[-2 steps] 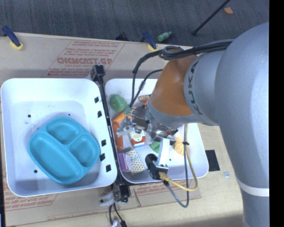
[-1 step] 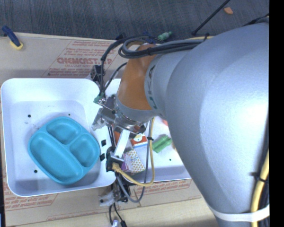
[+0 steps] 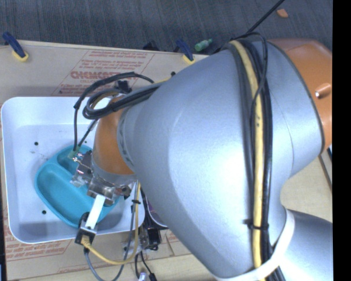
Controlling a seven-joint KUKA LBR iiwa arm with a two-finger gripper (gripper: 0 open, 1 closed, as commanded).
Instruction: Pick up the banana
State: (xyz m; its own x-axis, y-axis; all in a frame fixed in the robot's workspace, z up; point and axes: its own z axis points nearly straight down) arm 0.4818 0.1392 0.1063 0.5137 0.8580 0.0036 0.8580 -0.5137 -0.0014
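Observation:
My gripper (image 3: 81, 170) reaches down into the left white bin (image 3: 23, 127), right over a teal bowl-shaped thing (image 3: 55, 189) that lies in the bin's near half. The gripper's metal body touches or nearly touches the teal thing's right side. The grey arm with its orange band (image 3: 108, 148) covers the bin's right part and whatever lies under it.
The large grey arm (image 3: 222, 157) hides the whole right side of the bench. Cardboard (image 3: 105, 60) lies under the bin, held by blue clamps (image 3: 14, 45) at the far edge. Black and yellow cables (image 3: 108, 98) loop above the wrist.

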